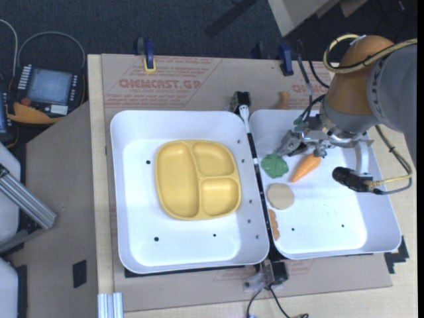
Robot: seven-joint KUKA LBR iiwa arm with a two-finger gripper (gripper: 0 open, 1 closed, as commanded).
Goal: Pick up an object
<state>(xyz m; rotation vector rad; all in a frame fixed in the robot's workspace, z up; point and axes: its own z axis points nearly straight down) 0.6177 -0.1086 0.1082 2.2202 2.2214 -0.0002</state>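
Carrot — just below hand

On the desk, the left bin holds a divided tray, while the right bin holds a carrot, leafy piece and disc.

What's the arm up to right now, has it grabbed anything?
Gripper low in right bin, over the carrot's top end. Grasp unconfirmed. Green piece and tan disc close beside carrot.
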